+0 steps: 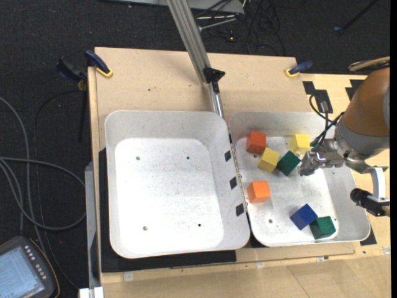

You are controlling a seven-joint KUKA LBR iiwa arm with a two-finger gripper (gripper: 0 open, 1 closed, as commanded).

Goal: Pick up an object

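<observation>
Left bin (167, 185): white and shallow, with a broad bare floor from rim to rim.
Right bin (347, 197): touches the left bin along the middle seam; all the blocks lie in it.
Open room: the widest bare floor in the right bin lies in its middle, between the upper cluster and the lower pair; a narrower strip runs along its right wall.
Upper cluster: an orange-red block (256, 141), a yellow block (269, 159) touching a dark green block (288, 163), and a second yellow block (300, 142) near the far rim.
Seam side: an orange block (258, 191) sits close to the shared rim.
Near edge: a blue block (303, 216) and a green block (322, 227) lie just beside each other by the front rim.
Arm (366, 117): reaches in over the right bin's right wall.
Gripper (308, 164): low, just right of the dark green block, perhaps touching it.
Jaws: their gap cannot be told from this view; no block is seen held.
</observation>
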